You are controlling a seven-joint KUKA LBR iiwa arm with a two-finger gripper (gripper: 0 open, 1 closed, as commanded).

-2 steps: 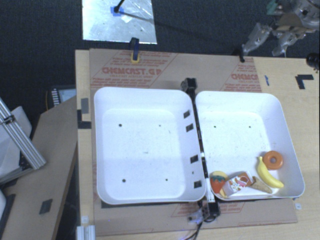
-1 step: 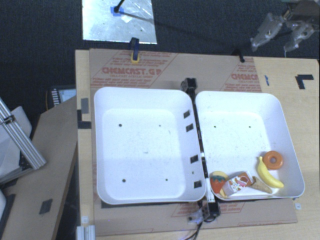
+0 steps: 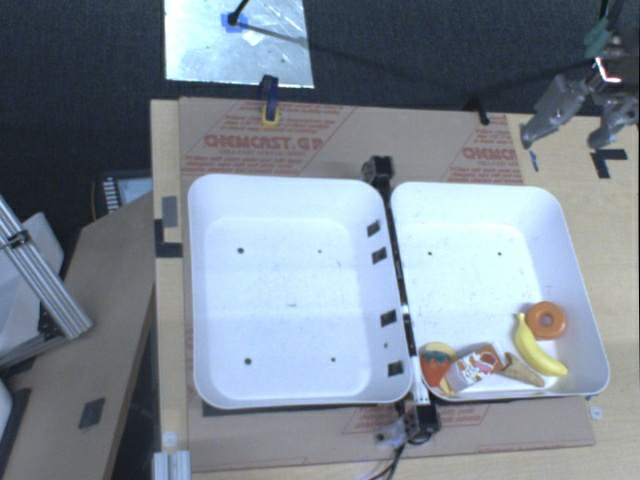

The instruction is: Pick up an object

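The gripper (image 3: 575, 123) hangs beyond the far right corner of the right bin (image 3: 470, 203) with its fingers spread and nothing between them. The banana (image 3: 536, 348) lies in that bin's near right corner, touching an orange ring (image 3: 546, 319), with a small packet (image 3: 476, 366) and a tomato-like toy (image 3: 436, 363) along the near wall. It looks light, stiff and smooth, best pinched across its middle; the arm's upper part is cut off and the packet's print is unreadable.
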